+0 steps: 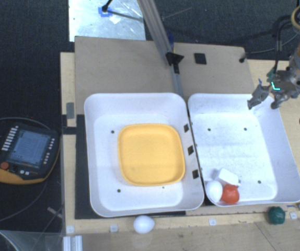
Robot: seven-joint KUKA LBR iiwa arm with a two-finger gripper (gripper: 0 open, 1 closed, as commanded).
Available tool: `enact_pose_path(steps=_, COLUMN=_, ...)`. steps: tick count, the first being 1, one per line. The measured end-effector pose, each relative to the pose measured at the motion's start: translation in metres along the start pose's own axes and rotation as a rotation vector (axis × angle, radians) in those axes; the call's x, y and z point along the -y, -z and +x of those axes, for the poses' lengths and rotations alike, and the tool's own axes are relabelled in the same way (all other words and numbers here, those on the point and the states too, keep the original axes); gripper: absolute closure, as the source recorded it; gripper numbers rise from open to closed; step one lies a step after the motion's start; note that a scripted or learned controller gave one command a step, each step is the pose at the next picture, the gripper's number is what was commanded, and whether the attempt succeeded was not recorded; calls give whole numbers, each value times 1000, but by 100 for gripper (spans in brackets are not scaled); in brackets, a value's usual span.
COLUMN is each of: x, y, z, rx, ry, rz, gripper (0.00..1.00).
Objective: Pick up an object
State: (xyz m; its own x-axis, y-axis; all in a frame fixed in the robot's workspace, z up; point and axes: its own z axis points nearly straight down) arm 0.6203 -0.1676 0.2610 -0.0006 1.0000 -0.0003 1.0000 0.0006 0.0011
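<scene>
Camera view, going left to right: there's a control pad [23,156] on the floor, then the left bin [100,192] with a yellow plate [151,153] sitting in the middle of it. The right bin [283,156] has a white egg [214,191], a red ball [230,194] and a small white block [228,177] bunched together in its near left corner. The gripper [265,97] hovers over the far right edge of that bin, fingers spread, holding nothing. Looks like the approach stage to me. Next it'd need to travel across to that cluster and drop down on one item.
</scene>
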Motion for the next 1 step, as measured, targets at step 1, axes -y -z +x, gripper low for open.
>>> enact_pose_path(steps=1, x=0, y=0, z=0, rx=0, ry=0, rz=0, gripper=0)
